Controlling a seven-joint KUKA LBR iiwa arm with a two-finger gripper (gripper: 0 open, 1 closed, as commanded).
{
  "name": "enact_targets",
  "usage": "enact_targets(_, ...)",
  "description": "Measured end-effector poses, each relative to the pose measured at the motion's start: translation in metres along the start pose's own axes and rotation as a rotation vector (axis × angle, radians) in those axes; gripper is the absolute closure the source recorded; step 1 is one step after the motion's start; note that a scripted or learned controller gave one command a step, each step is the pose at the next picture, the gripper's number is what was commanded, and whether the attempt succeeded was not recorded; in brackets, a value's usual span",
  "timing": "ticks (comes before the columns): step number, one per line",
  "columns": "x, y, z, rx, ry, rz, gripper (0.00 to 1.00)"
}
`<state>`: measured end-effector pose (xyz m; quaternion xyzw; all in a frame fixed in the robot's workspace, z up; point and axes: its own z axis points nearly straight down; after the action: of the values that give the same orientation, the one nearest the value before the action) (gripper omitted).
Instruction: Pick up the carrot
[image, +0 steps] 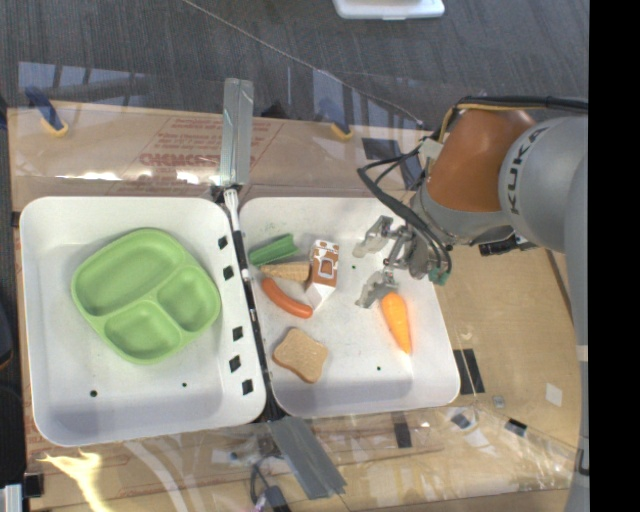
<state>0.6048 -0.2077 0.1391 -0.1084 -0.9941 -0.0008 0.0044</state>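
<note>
1. In the camera view, the carrot lay flat in the right bin, toward that bin's right side, well apart from the other food.
2. Its long axis ran from upper left to lower right, leaning closer to vertical; the broad end pointed up toward the gripper and the narrow tip pointed down toward the bin's near wall.
3. The gripper hung just above the carrot's broad end, its fingers spread apart and released, with nothing between them; the lower finger sat just beside the carrot's top.
4. Left of the carrot lay a sausage, a slice of bread, a green vegetable and a small brown-and-white carton.
5. The left bin held a green divided plate.
</note>
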Motion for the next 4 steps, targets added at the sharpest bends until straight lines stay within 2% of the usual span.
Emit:
enact_targets(1,-0.004,0.003,-0.017,0.001,-0.013,-0.009,1.00)
enact_targets(2,-0.023,0.002,-0.068,0.000,-0.014,0.170,1.00)
enact_targets(3,-0.019,0.004,0.045,0.001,-0.013,0.014,1.00)
enact_targets(4,-0.022,0.004,-0.070,0.003,-0.024,-0.023,1.00)
